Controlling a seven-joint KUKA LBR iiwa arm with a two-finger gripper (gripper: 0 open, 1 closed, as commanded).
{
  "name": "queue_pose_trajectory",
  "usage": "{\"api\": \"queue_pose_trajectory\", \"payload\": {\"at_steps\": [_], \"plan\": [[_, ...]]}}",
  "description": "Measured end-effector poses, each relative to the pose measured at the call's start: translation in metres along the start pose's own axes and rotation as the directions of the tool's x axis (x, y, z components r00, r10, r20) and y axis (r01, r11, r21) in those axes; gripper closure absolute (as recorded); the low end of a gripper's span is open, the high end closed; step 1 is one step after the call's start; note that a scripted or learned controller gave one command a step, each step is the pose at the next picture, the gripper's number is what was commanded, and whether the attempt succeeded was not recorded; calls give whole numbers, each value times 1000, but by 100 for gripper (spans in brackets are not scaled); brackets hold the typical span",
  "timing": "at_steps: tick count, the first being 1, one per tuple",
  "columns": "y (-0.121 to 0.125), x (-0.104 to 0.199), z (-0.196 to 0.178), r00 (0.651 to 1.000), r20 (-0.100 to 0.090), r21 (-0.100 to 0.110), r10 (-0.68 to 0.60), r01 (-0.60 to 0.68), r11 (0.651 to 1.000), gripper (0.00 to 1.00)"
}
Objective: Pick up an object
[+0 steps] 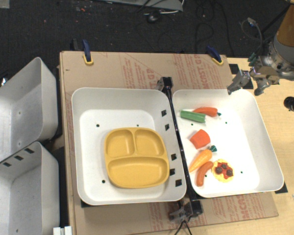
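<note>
Toys lie scattered in the right bin [264, 141], and any of them would answer the task; my pincer [248, 83] hangs above that bin's far right corner, just past the rim, and grips nothing. From this slant I see two dark prongs spread outward below the wrist, so I judge the pincer to stand apart, though the view is small. Nearest to me is the pair at the far end of the bin: a green vegetable [192, 115] and an orange carrot [206, 111] lying touching, both with their long axes running left to right across the bin. They sit to my left and a little nearer the camera than the pincer. Further toward the near edge lie a red-orange wedge [200, 138], a second carrot [201, 158], a sausage [203, 174] and a small pizza piece [223, 171], all well apart from my pincer. The left bin [88, 106] holds a yellow divided plate [136, 157] and is farther off across the divider. My judgement is that the coming move turns on travelling left and descending, with the prongs set across the short width of the green piece or carrot instead of along its length.
</note>
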State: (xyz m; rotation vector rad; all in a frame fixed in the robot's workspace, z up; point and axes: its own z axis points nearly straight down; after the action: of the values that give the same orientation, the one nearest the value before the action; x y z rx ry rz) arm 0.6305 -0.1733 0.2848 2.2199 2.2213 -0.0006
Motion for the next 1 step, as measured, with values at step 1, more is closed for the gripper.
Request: {"api": "queue_pose_trajectory", "payload": {"at_steps": [1], "plan": [[-3,-8,47,1000,-1,4,2,-2,1000,0]]}}
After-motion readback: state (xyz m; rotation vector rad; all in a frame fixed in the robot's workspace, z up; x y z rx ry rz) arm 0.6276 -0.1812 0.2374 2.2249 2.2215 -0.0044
